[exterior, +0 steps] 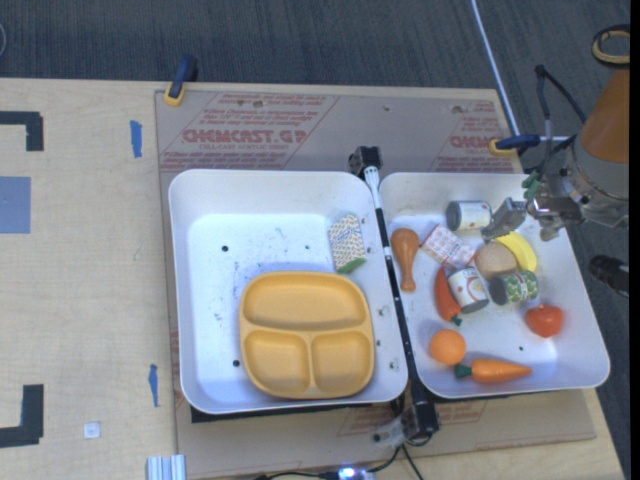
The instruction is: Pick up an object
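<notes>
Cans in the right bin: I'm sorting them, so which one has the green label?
The green-labelled can lies beside the tomato. The other two, at and, look white or grey.

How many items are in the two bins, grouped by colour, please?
Yellow-orange divided tray: 1
Orange or red toy foods: 4
Brown or tan: 2
Yellow banana: 1
Cans: 3
Patterned packets: 2
Total: 13
</notes>
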Action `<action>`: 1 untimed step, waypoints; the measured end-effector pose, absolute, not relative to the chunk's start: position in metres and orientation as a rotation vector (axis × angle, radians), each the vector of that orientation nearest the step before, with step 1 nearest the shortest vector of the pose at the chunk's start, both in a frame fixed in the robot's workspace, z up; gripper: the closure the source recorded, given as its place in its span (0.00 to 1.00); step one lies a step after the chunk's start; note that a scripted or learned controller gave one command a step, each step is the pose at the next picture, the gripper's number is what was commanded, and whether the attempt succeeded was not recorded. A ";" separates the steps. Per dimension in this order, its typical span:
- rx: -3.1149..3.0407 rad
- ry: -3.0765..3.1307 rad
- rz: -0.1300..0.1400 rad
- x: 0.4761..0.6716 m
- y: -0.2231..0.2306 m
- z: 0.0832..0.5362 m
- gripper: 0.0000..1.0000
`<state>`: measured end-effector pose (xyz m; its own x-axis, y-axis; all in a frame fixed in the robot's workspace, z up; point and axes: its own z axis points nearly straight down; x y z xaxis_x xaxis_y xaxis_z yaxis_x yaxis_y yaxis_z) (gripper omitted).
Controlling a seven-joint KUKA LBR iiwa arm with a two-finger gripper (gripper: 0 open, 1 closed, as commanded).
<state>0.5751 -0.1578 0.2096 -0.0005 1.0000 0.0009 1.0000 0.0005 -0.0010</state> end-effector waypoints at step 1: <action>-2.228 -2.227 -0.011 0.611 -0.129 0.098 0.00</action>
